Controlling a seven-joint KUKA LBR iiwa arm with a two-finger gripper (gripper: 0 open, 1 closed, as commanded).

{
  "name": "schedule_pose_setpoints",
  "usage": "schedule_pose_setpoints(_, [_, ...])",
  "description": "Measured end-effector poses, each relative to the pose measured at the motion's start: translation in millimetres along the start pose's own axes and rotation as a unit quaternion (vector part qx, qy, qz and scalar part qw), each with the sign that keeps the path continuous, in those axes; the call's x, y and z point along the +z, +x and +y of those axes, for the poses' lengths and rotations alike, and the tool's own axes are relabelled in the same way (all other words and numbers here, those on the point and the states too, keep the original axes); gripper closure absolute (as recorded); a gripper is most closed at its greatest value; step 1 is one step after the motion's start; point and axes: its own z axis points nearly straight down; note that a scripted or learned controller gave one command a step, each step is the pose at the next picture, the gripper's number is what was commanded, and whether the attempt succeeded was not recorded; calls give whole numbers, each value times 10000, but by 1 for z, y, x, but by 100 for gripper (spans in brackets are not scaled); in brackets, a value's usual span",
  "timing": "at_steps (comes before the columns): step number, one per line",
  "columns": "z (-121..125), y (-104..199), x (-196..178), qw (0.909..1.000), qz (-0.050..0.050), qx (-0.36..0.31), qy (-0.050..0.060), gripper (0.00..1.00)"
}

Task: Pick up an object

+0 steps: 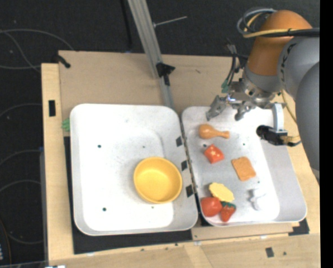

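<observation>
My gripper (228,108) hangs over the far end of the right bin (278,172), fingers spread apart with nothing between them. Just below them lies a tan drumstick-shaped toy (213,132), bulbous at one end, narrow at the other. Nearer the front sit a red block (214,154), an orange slab (243,168), a yellow piece (221,192) and a tomato (210,206). The left bin (99,138) holds a yellow bowl (157,180). Both bins rest on a tan bench (99,77).
</observation>
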Motion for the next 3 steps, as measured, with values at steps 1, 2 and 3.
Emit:
schedule_pose_setpoints(1, [1,0,63,10000,-3,-5,13,0])
schedule_pose_setpoints(2, [4,-1,47,10000,-1,-2,-32,100])
schedule_pose_setpoints(3, [3,9,-7,10000,27,-29,-45,100])
